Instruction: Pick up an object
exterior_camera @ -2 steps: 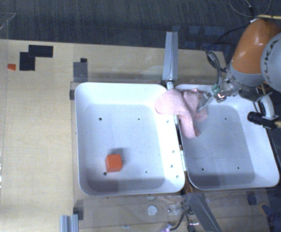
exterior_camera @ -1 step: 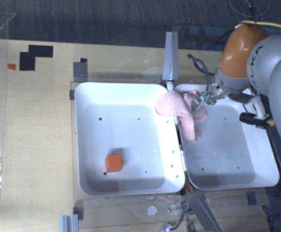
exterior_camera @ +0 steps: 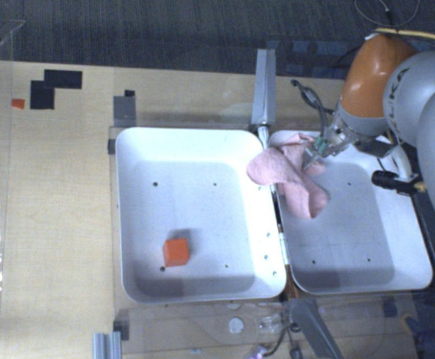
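The claw (exterior_camera: 316, 154) sits near the top-left corner of the right bin (exterior_camera: 367, 268), pressed down onto a pink cloth (exterior_camera: 288, 174). Its tips are buried against the fabric at the cloth's upper right part, and whether they stand wide or narrow, or truly pinch the cloth, I cannot tell from this slanted view. Above the claw, toward 1 o'clock, rises the wrist with its orange band (exterior_camera: 371, 77), and beyond that the grey arm (exterior_camera: 427, 103) fills the upper right of the scene.

The pink cloth lies crumpled and draped across the divide between the two bins. Most of it rests in the right bin, with a fold trailing down toward 6 o'clock from the claw, while a rounded lobe hangs over the shared rim into the left bin (exterior_camera: 150, 200) at about 9 o'clock from the claw.

Well apart from the cloth, toward 8 o'clock, a small orange block (exterior_camera: 176, 252) sits on the floor of the left bin, near its lower-left part, touching nothing else.

Both white bins stand side by side on the pale wooden table (exterior_camera: 45, 223). At the table's far left, toward 10 o'clock, are black marks (exterior_camera: 53, 87) and a small orange square (exterior_camera: 17, 104).
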`<move>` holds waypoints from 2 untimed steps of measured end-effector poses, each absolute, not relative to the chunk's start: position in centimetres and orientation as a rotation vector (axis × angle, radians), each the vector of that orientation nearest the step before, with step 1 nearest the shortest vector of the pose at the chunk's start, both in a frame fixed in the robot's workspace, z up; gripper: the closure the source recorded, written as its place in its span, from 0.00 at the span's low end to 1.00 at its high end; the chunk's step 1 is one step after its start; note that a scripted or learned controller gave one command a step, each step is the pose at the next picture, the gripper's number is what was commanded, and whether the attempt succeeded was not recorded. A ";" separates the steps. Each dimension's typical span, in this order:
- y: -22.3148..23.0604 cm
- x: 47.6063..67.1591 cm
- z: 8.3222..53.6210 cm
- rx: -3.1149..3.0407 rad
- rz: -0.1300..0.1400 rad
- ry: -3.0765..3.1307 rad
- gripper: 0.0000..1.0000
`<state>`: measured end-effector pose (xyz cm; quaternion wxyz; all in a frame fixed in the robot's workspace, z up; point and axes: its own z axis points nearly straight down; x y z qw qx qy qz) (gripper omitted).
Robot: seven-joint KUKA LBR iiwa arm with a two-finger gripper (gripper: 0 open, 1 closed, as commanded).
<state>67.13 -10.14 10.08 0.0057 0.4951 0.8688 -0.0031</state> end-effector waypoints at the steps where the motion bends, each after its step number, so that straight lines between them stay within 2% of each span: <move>1: -9.7 66.8 9.9 1.555 -0.013 2.738 0.00; 2: -9.7 67.1 10.7 1.548 -0.010 2.729 1.00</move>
